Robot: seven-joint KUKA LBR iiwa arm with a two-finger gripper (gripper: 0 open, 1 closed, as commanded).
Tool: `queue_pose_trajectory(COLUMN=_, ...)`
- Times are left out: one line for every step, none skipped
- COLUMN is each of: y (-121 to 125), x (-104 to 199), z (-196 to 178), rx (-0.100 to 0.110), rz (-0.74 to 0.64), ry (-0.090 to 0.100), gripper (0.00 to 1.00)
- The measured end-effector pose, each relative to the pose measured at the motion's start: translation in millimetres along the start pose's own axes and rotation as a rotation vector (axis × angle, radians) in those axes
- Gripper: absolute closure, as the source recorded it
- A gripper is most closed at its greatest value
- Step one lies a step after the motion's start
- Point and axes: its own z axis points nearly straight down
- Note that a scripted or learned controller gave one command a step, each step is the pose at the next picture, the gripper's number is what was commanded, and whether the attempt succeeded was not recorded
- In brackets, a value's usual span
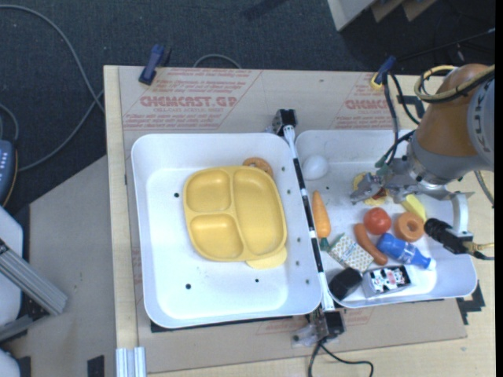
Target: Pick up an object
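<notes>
2 shallow white bins sit side by side on the bench. The left bin [157,210] holds a yellow divided tray [234,213] with 3 compartments, lying flat near the middle, and a small brown ring [257,164] peeks out at the tray's far edge.

The right bin [452,277] holds the clutter. A white ball [315,166] lies near its far left corner. An orange carrot [321,214] lies along the left wall. A red tomato [377,220] sits mid-bin, with an orange ring [409,227] just to its right and a yellow piece [414,206] beside that. A red sausage [368,243] and a blue bottle [404,251] lie nearer, close together. A checkered packet [344,250], a black round object [344,283] and a small printed box [387,279] occupy the near side.

The arm [454,128] reaches in from the right, and the gripper [376,187] hangs low over the far middle of the right bin, just beyond the tomato. Something small and yellowish shows at its tips; whether it is gripped cannot be told.
</notes>
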Motion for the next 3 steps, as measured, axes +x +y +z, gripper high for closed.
queue_pose_trajectory(y=-55.5, x=23.3, z=23.4, rx=0.002, rz=0.0, ry=0.001, gripper=0.0)
queue_pose_trajectory(y=-54.9, x=23.3, z=13.3, rx=0.0, rz=0.001, ry=0.0, gripper=1.0)
queue_pose_trajectory(y=-0.9, x=107.7, z=-77.6, rx=0.0, rz=-0.003, ry=0.001, gripper=1.0)
